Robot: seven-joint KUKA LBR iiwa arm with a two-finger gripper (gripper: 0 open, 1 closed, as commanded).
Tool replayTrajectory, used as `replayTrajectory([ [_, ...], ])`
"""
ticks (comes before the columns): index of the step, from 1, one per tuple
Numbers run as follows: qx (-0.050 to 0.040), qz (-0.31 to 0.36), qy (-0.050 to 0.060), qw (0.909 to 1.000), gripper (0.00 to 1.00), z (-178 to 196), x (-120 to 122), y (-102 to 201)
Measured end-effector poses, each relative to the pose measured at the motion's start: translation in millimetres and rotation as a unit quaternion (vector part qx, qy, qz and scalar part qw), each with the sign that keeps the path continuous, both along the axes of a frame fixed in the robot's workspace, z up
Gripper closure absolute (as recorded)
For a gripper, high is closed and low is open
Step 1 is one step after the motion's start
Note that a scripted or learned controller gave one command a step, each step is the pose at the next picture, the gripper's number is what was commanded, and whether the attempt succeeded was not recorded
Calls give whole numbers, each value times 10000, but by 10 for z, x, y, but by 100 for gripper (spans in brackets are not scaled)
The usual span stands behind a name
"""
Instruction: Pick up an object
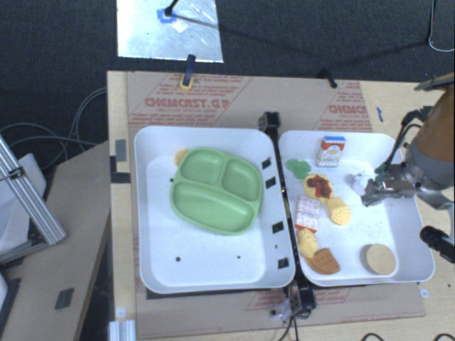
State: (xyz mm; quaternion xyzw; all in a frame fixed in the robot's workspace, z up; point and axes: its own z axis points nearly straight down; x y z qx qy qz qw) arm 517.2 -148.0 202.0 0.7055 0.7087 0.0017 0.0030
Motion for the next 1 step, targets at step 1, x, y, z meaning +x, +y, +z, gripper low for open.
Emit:
replayTrajectory([
  [1, 2, 1, 8, 10000, 100, 237, 14, -1],
])
